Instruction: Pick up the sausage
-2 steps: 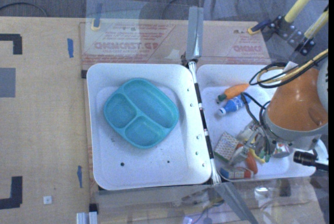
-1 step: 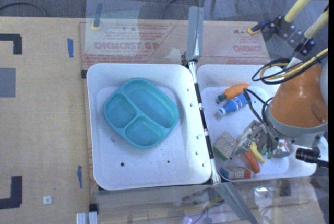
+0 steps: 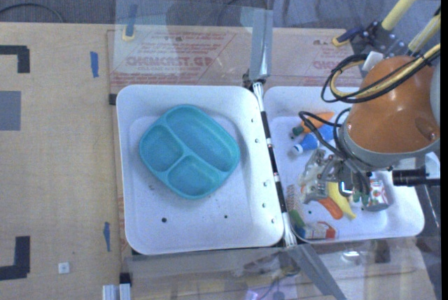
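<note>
Two white bins: the left bin [image 3: 140,222] holds one teal divided plate [image 3: 189,150]; the right bin [image 3: 406,222] holds a jumble of small toys. The gripper [image 3: 334,183] hangs over them, jaw state unclear. The sausage cannot be picked out.

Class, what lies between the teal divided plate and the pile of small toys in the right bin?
In the camera view, bare white bin floor and the two bins' adjoining rims separate the teal divided plate from the toy pile.

teal divided plate [image 3: 189,150] in left bin [image 3: 133,173]; small toys cluttered in right bin [image 3: 406,222].
</note>
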Available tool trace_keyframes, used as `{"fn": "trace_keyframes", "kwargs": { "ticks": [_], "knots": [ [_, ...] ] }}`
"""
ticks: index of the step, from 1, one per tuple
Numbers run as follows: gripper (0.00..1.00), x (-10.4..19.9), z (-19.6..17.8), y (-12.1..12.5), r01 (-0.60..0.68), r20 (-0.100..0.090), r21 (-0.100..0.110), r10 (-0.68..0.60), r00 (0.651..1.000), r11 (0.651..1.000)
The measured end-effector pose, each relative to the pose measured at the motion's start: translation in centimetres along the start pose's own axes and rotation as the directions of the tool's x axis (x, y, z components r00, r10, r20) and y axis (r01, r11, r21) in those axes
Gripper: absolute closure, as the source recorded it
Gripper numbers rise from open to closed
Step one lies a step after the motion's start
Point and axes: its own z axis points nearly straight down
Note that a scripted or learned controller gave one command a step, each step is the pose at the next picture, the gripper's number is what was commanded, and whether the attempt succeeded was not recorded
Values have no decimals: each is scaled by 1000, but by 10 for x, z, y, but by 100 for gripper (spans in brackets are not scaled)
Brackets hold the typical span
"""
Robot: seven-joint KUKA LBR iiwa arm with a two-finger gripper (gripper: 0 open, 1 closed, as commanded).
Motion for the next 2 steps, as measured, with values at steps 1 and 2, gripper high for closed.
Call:
{"fn": "trace_keyframes", "kwargs": {
  "ticks": [1, 2],
  "knots": [
    [100, -60, 0, 32, 68, 1, 0, -68, 998, 998],
    [100, -100, -8, 47, 138, 2, 0, -138, 990, 990]
  ]
}}
